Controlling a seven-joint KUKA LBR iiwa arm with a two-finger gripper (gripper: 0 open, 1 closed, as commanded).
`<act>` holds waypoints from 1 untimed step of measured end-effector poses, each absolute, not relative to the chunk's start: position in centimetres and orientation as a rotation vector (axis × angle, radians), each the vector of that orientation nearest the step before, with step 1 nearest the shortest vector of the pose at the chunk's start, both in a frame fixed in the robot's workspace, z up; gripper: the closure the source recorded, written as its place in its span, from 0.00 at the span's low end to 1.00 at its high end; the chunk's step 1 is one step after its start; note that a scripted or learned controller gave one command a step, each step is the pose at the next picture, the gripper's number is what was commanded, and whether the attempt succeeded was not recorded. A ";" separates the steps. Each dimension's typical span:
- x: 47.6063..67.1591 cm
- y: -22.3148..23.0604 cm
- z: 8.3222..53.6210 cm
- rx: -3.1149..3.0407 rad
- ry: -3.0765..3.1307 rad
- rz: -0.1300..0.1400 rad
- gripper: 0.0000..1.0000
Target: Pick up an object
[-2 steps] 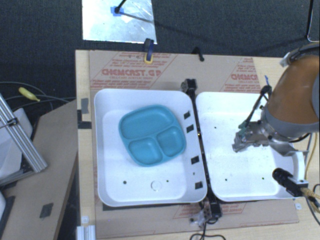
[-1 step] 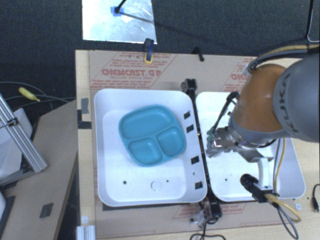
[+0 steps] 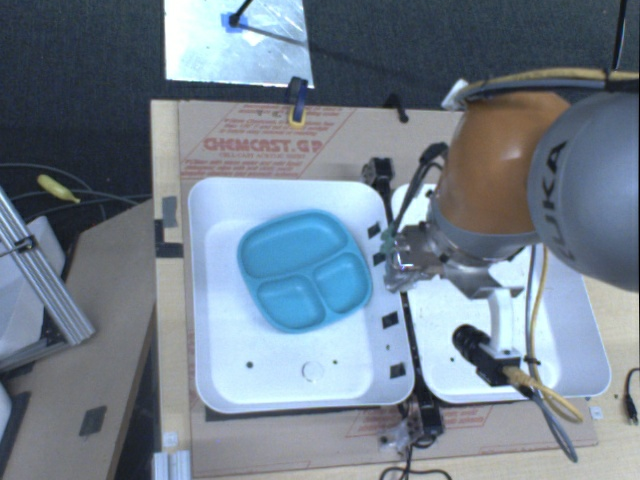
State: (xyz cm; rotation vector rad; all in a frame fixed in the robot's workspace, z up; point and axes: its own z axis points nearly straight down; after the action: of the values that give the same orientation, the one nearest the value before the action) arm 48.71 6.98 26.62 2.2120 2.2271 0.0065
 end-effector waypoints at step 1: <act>48.7 3.6 28.9 2.220 2.219 0.005 1.00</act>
State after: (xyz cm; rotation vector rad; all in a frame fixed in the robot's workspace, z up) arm 48.75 3.55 28.94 2.2197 2.2186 0.0048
